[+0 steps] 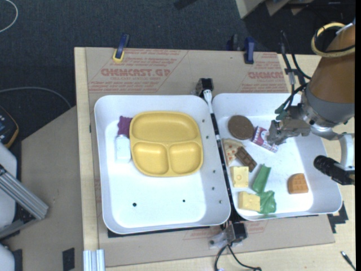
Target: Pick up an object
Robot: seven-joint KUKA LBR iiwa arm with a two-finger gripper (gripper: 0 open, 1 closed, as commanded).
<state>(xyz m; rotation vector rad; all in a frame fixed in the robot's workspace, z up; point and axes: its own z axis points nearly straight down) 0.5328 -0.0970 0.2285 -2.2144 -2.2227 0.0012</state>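
Note:
My gripper [274, 138] hangs low in the right bin [316, 208], right over a small red-and-white packet [263, 138]. The packet lies just right of a round brown cookie [241, 127]. Below them lie a brown chocolate piece [246, 158], a pizza-like slice [230, 149], two yellow cheese blocks [241, 176] [248, 201], a green pepper-like toy [263, 185] and an orange bread piece [297, 183]. The fingers point down at the packet, and the arm's body hides how they stand.
The left bin [158, 213] holds a yellow divided plate [166, 141] with a purple item [123, 125] and a white bottle [122, 148] at its left. A black clip [205, 87] sits between the bins. A black arm part [334, 170] juts over the right bin's right side.

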